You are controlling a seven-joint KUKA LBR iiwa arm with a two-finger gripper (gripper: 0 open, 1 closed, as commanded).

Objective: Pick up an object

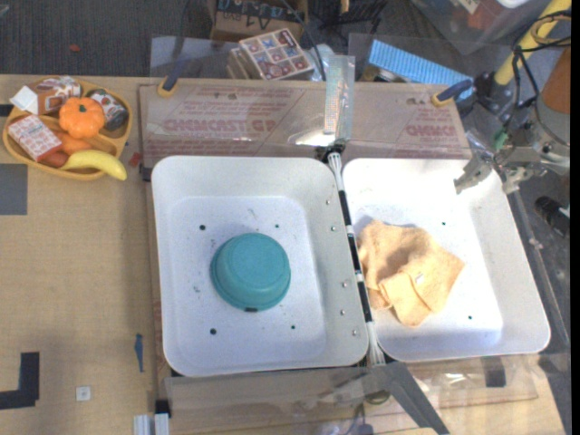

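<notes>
A teal bowl (251,271) lies upside down in the middle of the left bin (181,188). A crumpled yellow-orange cloth (407,271) rests in the right bin (507,324), against its left wall. My gripper (488,178) hangs over the back right corner of the right bin, well away from the cloth and up to its right. Its fingers are spread open with nothing between them.
A yellow dish of toy food (65,130) with a banana and a small pumpkin sits at the bench's far left. Cardboard panels (236,120) line the back of both bins. Boxes and cables crowd the area behind the bench.
</notes>
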